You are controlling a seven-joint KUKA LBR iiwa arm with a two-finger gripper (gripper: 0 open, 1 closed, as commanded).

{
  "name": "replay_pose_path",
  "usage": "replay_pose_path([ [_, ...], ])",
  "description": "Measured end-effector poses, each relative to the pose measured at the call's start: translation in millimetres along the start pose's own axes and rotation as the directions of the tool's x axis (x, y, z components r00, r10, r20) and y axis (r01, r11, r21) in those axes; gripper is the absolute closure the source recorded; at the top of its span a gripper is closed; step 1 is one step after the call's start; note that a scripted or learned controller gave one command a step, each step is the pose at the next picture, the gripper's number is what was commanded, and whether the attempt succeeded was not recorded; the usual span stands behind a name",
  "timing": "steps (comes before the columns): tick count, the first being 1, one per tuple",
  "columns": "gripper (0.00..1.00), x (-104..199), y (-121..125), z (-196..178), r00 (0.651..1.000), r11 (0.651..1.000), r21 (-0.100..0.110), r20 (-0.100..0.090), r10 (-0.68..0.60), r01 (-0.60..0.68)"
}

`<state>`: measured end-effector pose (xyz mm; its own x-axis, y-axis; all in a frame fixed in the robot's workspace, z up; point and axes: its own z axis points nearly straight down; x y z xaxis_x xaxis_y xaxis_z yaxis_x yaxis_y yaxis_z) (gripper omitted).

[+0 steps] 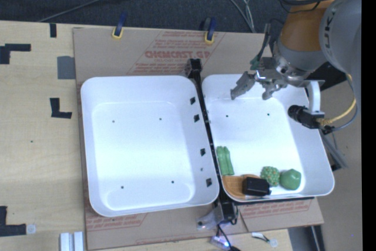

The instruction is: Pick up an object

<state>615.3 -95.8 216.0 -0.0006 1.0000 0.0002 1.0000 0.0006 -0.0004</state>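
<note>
Tool (255, 89) fingers spread, holding nothing, over right bin (276, 126) far end, green items (281, 177) near front edge.

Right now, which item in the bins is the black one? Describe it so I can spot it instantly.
Look in the right bin, at its near edge, where a few small items cluster. The black object lies on the tan wooden piece, left of the bumpy green item. It is the only dark thing among green and tan neighbours.
</note>
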Motion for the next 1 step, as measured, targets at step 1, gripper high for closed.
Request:
replay_pose_path([
  [1, 0.00, -9.0, -4.4, 49.8, 1.000, 1.000, 0.004, 0.000, 0.001, -0.001],
])
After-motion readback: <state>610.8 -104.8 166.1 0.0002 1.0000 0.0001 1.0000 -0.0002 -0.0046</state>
